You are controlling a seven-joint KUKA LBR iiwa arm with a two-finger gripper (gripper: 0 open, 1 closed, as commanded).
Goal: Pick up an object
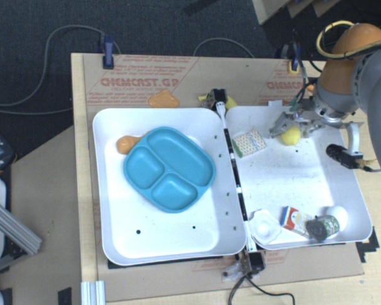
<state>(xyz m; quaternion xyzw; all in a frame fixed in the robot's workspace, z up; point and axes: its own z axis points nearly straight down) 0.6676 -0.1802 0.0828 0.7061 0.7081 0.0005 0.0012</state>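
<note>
Bench with two white bins: left bin [108,189] has one blue tray [169,168]; right bin [343,196], far side, one yellow ball [291,136] grasped between the gripper [294,125] fingers.

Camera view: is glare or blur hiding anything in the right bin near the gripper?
Camera view: even light, no strong glare on the right bin; the gripper is soft and small, hard to resolve where it meets the yellow ball; the small can at the near edge is blurry.

Red "CHEMCAST GP" print marks the brown board [178,68].
</note>
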